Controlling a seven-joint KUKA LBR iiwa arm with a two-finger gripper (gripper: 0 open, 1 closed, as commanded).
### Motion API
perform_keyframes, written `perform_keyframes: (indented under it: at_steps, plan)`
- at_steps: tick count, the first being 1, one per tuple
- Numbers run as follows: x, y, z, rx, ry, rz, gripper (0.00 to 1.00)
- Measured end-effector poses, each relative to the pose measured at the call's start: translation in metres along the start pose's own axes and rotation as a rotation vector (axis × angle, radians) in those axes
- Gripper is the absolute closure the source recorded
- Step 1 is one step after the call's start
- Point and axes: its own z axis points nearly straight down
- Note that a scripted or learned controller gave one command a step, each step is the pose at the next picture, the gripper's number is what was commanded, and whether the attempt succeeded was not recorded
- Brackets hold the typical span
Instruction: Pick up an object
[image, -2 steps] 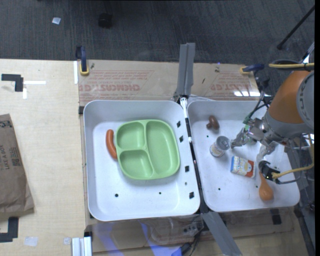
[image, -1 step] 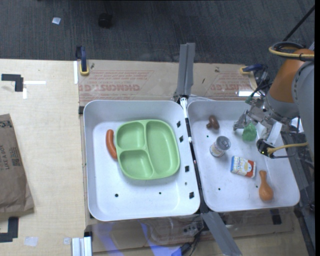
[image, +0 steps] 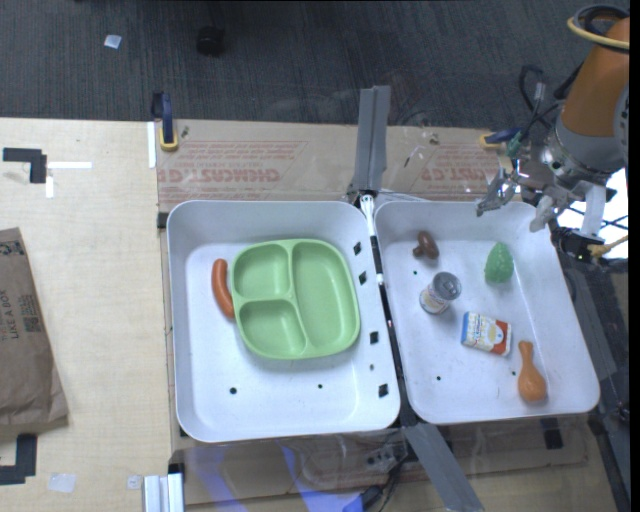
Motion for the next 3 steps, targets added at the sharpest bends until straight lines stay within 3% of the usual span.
perform_keyframes:
  at_steps: [1,2,3]
  plan:
    - [-0.033,0.009,0.072,0.001,0.001,-0.054,0.00]
    - [-0.032,0.002,0.105,0.000,0.010,-0.081,0.00]
    - [-0.036,0.003,0.094,-0.003,0.003,-0.081,1.00]
